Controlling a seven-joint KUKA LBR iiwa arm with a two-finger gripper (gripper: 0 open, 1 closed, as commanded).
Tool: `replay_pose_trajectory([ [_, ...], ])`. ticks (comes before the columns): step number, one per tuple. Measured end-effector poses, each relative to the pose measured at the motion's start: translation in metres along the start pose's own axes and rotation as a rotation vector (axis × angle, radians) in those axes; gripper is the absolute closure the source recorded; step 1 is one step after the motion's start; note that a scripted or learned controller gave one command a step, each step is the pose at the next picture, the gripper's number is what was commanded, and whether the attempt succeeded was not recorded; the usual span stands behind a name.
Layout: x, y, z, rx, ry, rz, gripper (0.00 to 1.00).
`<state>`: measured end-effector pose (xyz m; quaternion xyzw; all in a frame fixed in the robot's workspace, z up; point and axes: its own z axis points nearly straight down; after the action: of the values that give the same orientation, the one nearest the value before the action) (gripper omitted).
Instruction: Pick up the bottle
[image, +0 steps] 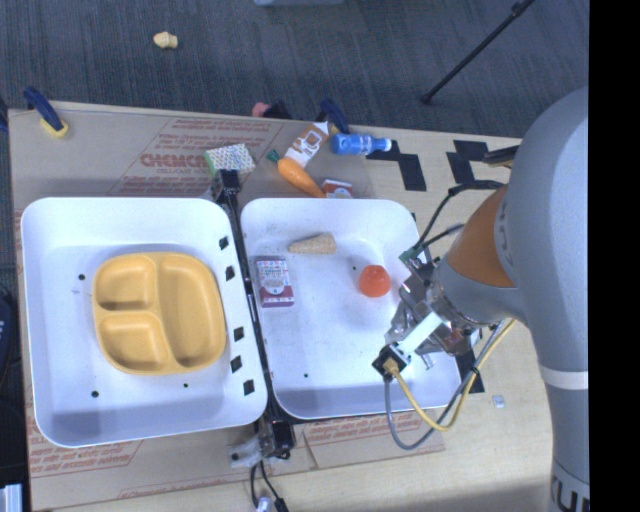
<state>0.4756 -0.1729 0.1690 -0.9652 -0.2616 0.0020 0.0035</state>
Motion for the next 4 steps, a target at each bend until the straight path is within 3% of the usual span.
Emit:
replay_pose_trajectory([
  [1, 0.009, -0.015, -0.021, -0.002, 0.001, 0.320, 1.00],
  [2, 0.024, -0.040, -0.045, -0.002, 0.001, 0.321, 1.00],
  [3, 0.004, -0.007, 0.036, 0.000, -0.001, 0.323, 1.00],
  [4, 0.014, -0.023, -0.026, -0.002, 0.001, 0.301, 1.00],
])
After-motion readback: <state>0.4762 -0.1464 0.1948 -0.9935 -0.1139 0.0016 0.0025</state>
